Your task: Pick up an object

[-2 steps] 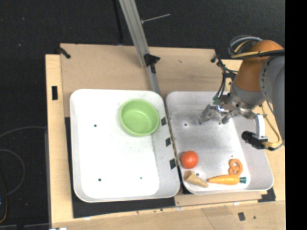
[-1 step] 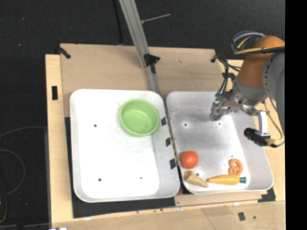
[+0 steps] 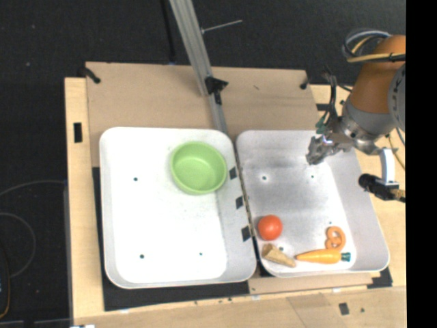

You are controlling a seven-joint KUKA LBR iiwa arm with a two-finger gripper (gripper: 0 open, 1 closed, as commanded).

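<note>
1. Camera view, top-down at a slant: bench (image 3: pixel 136 101) w/ two white bins side by side. Left bin (image 3: pixel 136 251) has a green bowl (image 3: pixel 199 167) near its upper right. Right bin (image 3: pixel 287 156) has the small stuff bunched along its near edge.

2. Arm (image 3: pixel 379 87) comes in from the right, orange band above the wrist, reaching over the right bin's upper right part.

3. Gripper (image 3: pixel 316 154) points down over bare bin floor near the far right corner. Nothing visible in it. Too small and dark to tell whether it's spread or closed, so can't say.

4. Candidates for the pick, all well apart from the gripper: red tomato (image 3: pixel 270 227) near the divider, carrot (image 3: pixel 319 256) lying flat by the near rim, tan wedge (image 3: pixel 277 255) just left of the carrot, small orange ring (image 3: pixel 334 236) just above the carrot's right end.

5. Step, as I judge it: approach phase, nothing grasped yet. Next move needs travel toward the near edge, line up over one item, then descend. Tomato looks easiest: stands alone w/ room around it. Carrot, wedge and ring sit close together near the rim, so less clearance there.
</note>
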